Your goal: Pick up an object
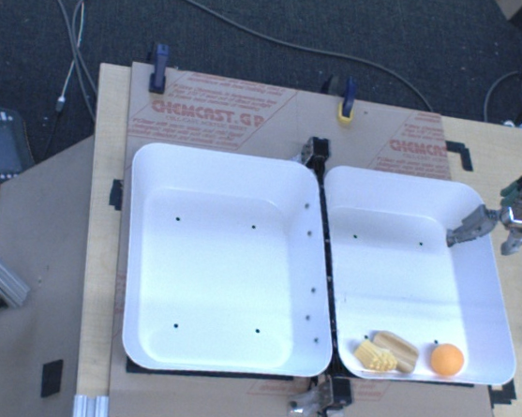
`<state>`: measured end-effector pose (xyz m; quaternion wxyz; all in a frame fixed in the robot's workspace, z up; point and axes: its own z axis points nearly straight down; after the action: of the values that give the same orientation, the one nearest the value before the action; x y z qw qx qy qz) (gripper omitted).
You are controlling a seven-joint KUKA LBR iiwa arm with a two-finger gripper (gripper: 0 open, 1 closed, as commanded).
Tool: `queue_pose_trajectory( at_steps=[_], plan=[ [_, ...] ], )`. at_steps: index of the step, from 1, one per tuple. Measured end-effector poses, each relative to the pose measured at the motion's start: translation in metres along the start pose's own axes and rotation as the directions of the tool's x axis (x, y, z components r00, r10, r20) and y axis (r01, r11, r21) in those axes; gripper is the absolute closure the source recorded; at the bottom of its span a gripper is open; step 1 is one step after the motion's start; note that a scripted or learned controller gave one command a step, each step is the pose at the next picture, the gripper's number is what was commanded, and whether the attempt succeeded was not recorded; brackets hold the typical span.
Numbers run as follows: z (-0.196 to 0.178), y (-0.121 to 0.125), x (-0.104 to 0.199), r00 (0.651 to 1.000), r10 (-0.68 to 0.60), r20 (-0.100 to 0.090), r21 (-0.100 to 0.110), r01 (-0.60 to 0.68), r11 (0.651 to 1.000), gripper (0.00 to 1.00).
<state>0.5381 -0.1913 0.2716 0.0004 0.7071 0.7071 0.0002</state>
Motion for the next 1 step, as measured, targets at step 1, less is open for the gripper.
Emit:
queue_pose_trajectory(
  at_steps=[1],
  plan=[
    [-0.0108,0.0003,0.0000,1.000,0.000,0.000,-0.002,0.000,1.000,1.00]
  ],
)
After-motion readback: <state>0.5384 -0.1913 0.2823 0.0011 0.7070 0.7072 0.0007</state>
